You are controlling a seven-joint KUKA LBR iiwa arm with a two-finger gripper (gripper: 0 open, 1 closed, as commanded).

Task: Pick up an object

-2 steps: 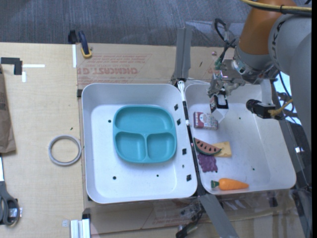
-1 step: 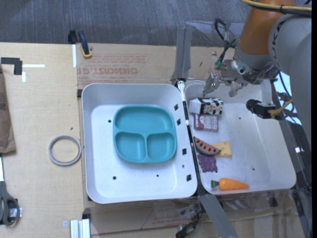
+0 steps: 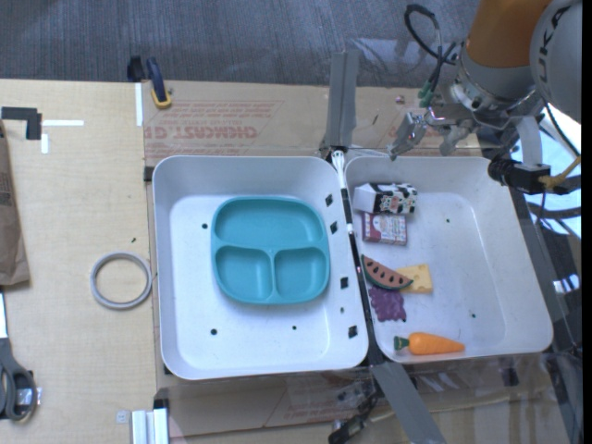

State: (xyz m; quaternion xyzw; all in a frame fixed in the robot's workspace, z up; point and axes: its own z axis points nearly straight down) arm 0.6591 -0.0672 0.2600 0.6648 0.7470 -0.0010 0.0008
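Grey arm (image 3: pixel 518 35) at upper right, jaws spread, empty.

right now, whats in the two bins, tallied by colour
teal: 1, divided plate
black and white: 1, cow-print carton
maroon: 1, box
red and green: 1, watermelon slice
yellow: 1, cheese
purple: 1, grapes
orange: 1, carrot
total: 7

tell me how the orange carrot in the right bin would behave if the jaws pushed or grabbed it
The carrot looks rounded and tapered, so it may roll or slip when pinched. It seems a small toy, probably light. It lies near the right bin front wall, so a push could jam it there.
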